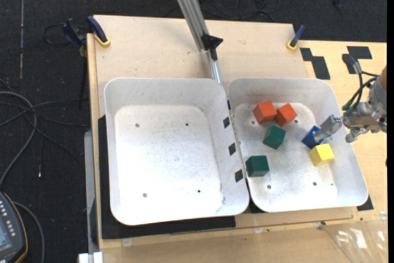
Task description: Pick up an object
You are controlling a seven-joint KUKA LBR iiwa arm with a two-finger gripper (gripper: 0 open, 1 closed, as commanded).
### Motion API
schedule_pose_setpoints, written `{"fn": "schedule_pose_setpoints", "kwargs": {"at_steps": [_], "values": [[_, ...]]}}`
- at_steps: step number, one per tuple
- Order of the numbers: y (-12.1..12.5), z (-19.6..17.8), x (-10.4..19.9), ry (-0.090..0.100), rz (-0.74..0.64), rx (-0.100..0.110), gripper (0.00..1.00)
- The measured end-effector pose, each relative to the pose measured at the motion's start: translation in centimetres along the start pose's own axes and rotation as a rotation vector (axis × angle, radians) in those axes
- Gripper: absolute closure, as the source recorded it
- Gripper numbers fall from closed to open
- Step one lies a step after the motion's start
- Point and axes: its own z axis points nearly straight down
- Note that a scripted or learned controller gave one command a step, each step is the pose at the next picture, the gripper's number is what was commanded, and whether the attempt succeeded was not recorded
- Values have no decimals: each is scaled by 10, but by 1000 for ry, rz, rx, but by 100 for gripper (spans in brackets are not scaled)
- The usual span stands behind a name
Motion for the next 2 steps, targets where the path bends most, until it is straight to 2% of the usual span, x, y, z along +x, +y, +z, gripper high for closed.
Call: {"fn": "schedule_pose_setpoints", "kwargs": {"at_steps": [1, 2], "values": [[42, 135, 59, -1, -6, -1, 0], [90, 132, 114, 1, -8, -5, 0]]}}
